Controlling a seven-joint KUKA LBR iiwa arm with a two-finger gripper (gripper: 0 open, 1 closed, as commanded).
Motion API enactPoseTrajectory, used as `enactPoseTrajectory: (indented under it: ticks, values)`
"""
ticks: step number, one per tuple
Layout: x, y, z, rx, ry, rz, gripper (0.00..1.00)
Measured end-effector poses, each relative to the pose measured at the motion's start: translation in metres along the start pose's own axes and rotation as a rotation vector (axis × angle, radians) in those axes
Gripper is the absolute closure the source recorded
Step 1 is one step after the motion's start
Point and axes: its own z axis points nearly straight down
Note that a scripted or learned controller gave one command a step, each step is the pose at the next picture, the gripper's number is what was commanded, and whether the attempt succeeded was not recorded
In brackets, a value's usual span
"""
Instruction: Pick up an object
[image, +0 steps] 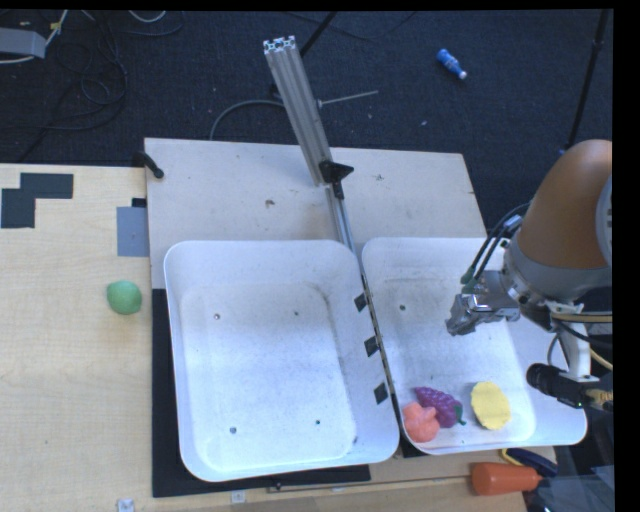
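Two white bins sat side by side on the bench (300, 190). Over the right bin (420, 280) hung the gripper (466, 318). At that bin's near edge lay a purple toy (438, 401), an orange toy (420, 424) and a yellow piece (490, 404). A green ball (124, 297) rested on the bench, left.

Even, soft light (slightly blurry), faint shadows.
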Motion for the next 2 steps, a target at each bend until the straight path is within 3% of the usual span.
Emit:
enactPoseTrajectory:
  ticks: [2]
  values:
    - [0.098, 0.02, -0.002, 0.0, 0.0, 0.001, 1.0]
